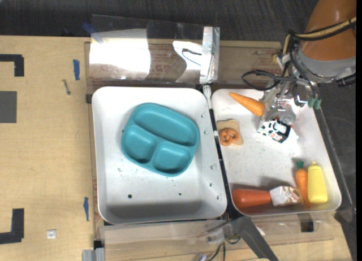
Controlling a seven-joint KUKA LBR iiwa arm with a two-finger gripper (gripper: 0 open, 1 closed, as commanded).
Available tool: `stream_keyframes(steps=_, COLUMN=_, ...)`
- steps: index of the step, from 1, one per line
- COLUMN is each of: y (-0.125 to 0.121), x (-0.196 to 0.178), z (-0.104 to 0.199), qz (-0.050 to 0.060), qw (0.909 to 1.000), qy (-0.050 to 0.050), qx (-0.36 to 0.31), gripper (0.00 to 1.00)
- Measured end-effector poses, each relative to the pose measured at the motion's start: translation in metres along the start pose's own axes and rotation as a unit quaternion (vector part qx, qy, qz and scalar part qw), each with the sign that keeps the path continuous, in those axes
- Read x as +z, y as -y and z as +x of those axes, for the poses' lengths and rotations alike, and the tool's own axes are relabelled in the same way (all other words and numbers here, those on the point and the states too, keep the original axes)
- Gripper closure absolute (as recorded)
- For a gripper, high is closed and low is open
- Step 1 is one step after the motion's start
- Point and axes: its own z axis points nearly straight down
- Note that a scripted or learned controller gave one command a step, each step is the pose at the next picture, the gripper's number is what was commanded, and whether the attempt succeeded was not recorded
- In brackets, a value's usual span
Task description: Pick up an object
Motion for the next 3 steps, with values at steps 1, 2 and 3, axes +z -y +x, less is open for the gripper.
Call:
stream_keyframes(steps=1, y=-0.042, x=-0.022, z=0.029, qz=0.001, qw=0.9903, qy=-0.002, qx=0.139, gripper=1.00)
stream_keyframes(steps=2, y=-0.083, x=-0.052, z=0.026, qz=0.001, qw=0.9606, qy=0.001, qx=0.278, gripper=1.00)
stream_keyframes(steps=3, y=-0.120, x=-0.014, z=0.059, qz=0.002, qw=0.9561, qy=-0.004, qx=0.293, gripper=1.00)
